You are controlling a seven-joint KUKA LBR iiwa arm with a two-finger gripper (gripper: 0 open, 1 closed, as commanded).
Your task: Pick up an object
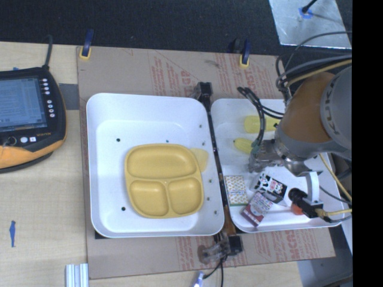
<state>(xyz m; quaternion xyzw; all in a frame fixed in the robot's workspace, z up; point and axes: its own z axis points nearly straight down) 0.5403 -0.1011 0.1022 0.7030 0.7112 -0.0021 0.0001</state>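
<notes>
Brown cardboard (pixel 149 253) covers the pale tabletop (pixel 42 220) under two white bins set side by side. Nearest in the right-hand bin (pixel 230 115) lies a red-and-silver packet (pixel 258 207), close to the front rim. Just beyond it are a small patterned card (pixel 235 190) beside the inner wall and a black-and-white packet (pixel 270 186) touching the red-and-silver one. The left-hand bin (pixel 108 160) holds a yellow divided plate (pixel 163 179), flat, with three compartments. Farther back in the right-hand bin, the end effector (pixel 262 158) hangs low between the black-and-white packet and a small yellow piece (pixel 242 144); whether it is open, closed or gripping anything cannot be told. A larger yellow piece (pixel 254 124) lies behind. The grey arm (pixel 338 112) leans in from the right over that bin. Beyond, a handheld screen unit (pixel 27 115) rests at the left, and two blue clamps (pixel 87 43) grip the cardboard's far edge
</notes>
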